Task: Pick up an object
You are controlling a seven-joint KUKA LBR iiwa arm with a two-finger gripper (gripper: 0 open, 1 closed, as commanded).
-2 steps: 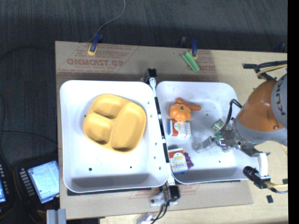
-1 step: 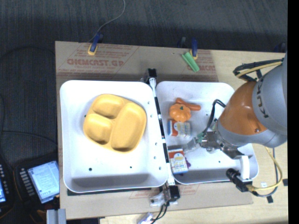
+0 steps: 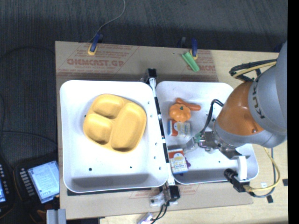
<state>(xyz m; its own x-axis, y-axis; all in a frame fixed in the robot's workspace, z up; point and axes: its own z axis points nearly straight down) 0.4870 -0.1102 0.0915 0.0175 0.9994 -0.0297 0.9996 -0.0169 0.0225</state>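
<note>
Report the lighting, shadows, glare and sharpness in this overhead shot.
Camera view: soft, even light; the yellow tray casts a faint shadow on the left bin; both white bins look bright but keep detail; the arm shades part of the right bin; focus is slightly soft overall, so the small carton print is unreadable.

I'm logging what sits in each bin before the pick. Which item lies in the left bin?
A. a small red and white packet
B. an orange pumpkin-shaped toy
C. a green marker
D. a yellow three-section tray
D: the yellow three-section tray lies alone in the left bin, while the orange toy and the red and white packet lie in the right bin, and the green marker rests on the board behind the bins.
</note>
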